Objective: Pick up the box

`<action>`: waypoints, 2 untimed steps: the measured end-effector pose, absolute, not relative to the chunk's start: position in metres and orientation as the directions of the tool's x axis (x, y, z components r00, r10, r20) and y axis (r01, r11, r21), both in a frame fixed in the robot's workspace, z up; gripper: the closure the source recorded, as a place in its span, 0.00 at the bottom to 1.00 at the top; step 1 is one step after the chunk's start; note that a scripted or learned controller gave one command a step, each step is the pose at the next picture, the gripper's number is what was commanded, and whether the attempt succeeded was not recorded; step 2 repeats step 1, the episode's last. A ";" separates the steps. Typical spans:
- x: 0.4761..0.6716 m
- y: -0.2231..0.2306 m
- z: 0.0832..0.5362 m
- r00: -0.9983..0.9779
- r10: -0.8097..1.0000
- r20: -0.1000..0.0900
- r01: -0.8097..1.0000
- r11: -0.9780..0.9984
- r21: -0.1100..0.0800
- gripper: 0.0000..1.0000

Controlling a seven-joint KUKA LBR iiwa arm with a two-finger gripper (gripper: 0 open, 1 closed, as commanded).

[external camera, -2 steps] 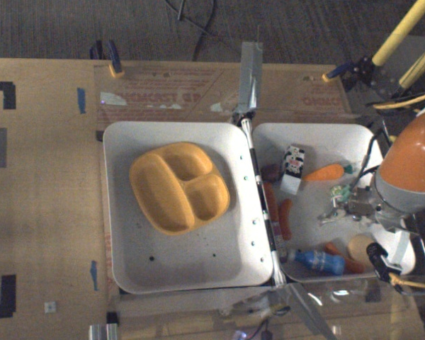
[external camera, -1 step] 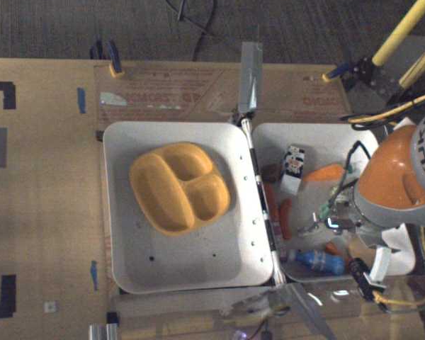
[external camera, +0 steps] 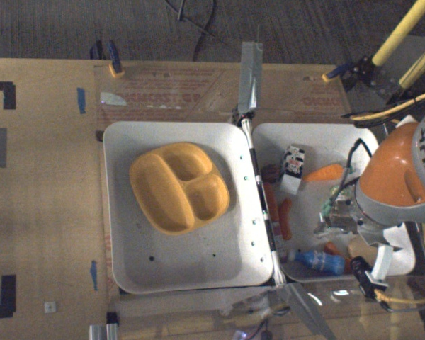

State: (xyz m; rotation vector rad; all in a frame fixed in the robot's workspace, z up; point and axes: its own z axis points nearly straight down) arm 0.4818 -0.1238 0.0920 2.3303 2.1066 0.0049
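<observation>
- my claw [external camera: 338, 219] sits tucked under the wrist, low over the right bin [external camera: 312, 127]. from this angle i honestly can't tell if it's released or clenched. nothing shows in it, so i'm calling the box not grabbed yet.
- the box [external camera: 292, 163] is the small white one with black patches. it's in the right bin's far corner, close to the wall shared with the left bin [external camera: 113, 190]. i'll place everything else off the box.
- my claw is apart from the box, off to its right in the view and nearer the camera. the orange band [external camera: 393, 179] of my arm is further right again.
- just to the right of the box is an orange thing [external camera: 327, 172], near it, maybe touching, can't say.
- on the camera side of the box lies a red piece [external camera: 284, 218], and beyond that a blue bottle [external camera: 320, 262], well apart from the box.
- left of the box, over the shared wall, is the yellow divided plate [external camera: 180, 187]. not my concern.
- how i'd do it well, just my read: go up a little first so i don't drag the clutter, slide over until i'm centred right above the box, then come straight down.
- i'd line the claw up so it closes across the box's narrow sides, and keep off the wall and the orange thing.
- main risks i see are clipping the bin wall or pinching the orange thing along with the box.
</observation>
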 end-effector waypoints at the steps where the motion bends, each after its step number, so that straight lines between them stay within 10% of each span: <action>1: 0.481 -0.124 0.091 0.101 0.995 0.003 0.995 -0.101 -0.001 0.00; 2: 0.481 -0.124 0.091 0.101 0.995 0.003 0.995 -0.101 -0.001 0.00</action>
